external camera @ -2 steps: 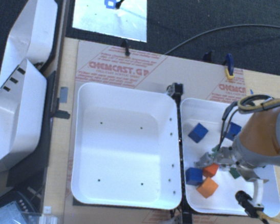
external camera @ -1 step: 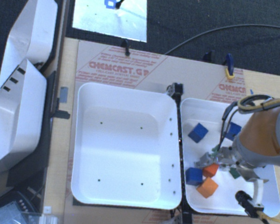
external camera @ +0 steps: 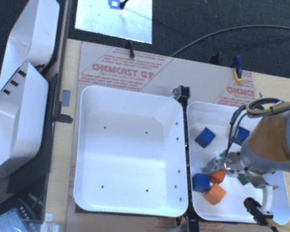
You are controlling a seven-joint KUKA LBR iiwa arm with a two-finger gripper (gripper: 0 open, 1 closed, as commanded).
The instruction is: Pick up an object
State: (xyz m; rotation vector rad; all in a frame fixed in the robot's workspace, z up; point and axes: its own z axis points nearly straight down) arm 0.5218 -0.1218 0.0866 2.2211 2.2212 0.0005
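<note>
The right bin [external camera: 277,204] holds several small blocks. A blue block [external camera: 205,137] lies near its middle and a second blue one [external camera: 242,134] sits further right, partly behind the arm. Toward the front lie a third blue block [external camera: 201,182] and an orange block [external camera: 215,194]. A red-orange block [external camera: 218,176] sits just under my gripper [external camera: 218,166], which is low inside the bin, touching or nearly touching that block. A small dark green piece [external camera: 243,179] shows beside the wrist. The arm hides part of the bin's right side.
The left bin [external camera: 86,131] stands beside the right one, with their rims meeting at a black divider clamp [external camera: 183,93]. White trays [external camera: 23,90] lean at the far left. A metal plate [external camera: 115,6] lies on the floor behind the bench.
</note>
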